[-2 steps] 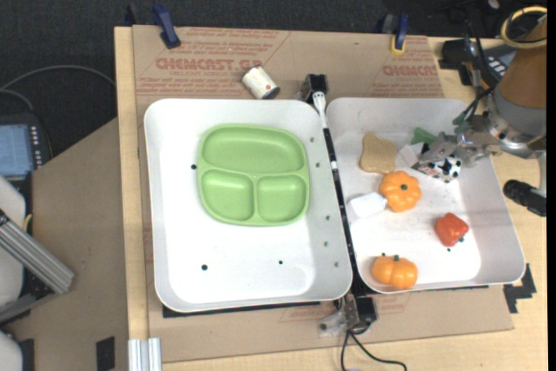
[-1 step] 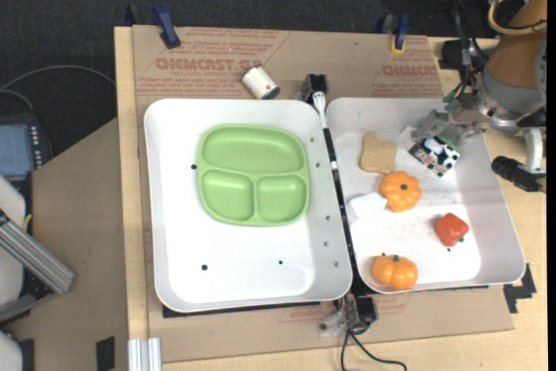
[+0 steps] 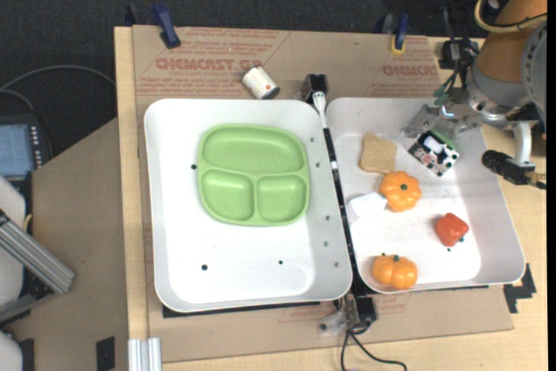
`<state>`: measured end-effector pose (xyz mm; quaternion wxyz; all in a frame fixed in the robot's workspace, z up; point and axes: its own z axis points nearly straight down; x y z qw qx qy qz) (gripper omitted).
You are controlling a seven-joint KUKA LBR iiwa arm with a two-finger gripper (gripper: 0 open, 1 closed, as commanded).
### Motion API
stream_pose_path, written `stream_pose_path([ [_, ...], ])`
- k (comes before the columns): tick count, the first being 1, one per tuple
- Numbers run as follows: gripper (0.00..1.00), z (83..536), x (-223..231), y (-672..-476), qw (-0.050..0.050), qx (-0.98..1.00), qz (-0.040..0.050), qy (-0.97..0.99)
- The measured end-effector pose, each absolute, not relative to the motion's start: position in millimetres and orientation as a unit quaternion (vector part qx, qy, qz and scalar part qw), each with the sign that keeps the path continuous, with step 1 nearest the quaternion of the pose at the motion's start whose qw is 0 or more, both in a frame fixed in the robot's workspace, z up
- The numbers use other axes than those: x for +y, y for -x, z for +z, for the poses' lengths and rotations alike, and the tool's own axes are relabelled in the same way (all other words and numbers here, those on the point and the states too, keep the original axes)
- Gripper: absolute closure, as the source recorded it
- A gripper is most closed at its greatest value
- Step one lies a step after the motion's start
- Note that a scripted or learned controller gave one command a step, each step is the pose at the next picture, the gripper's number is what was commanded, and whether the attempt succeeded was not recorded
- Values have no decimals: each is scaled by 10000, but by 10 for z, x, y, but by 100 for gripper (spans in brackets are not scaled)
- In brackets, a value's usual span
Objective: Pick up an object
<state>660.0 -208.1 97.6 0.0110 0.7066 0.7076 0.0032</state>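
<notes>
Camera view | right bin [image 3: 499,213]: gripper [image 3: 432,145] low at far side, finger state I cannot tell | near pumpkin [image 3: 395,270] and middle pumpkin [image 3: 400,190] look light, hard, slick, likely best pinched across the body | red pepper [image 3: 451,228] sits right, close to the bin's edge; open floor around it.

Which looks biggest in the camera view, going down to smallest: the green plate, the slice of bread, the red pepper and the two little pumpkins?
1. Green plate, by far the largest.
2. The two pumpkins, upper and lower: they look alike, so I won't rank them.
3. Slice of bread, close to the pumpkins.
4. Red pepper, smallest.
</notes>
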Motion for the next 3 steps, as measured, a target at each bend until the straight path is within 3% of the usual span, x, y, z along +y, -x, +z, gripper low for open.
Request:
stream_pose_path([
  [1, 100, 1012, -2120, -6571, 136, 7077, 87, -7063],
  [3, 100, 1235, -2125, -6587, 176, 7084, 92, -7056],
])
